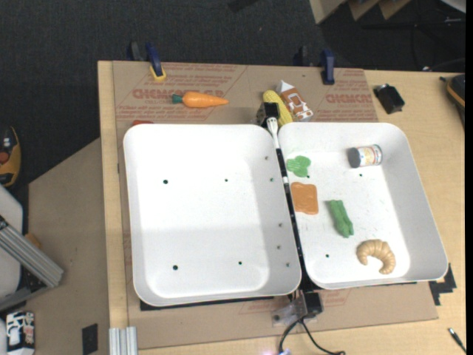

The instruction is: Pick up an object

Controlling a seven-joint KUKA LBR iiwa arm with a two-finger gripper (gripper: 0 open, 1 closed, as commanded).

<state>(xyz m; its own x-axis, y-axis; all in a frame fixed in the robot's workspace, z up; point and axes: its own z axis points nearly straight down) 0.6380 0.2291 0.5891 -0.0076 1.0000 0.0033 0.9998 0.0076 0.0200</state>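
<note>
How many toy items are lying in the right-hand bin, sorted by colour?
Green: 2, a leafy piece and a long pickle-like piece
Orange: 1, a flat block
Tan: 1, a croissant
White and grey: 1, a small can on its side
Total: 5

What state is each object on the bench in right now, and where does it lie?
Small grey-lidded jar: on its side, right bin, far end.
Flat green leaf-shaped toy: lying flat, right bin, near the divider.
Orange rectangular block: flat, right bin.
Green elongated plastic vegetable: lying flat, right bin.
Tan plastic croissant: resting in right bin, near end.
Orange plastic carrot: lying on the cardboard, outside the bins.
</note>
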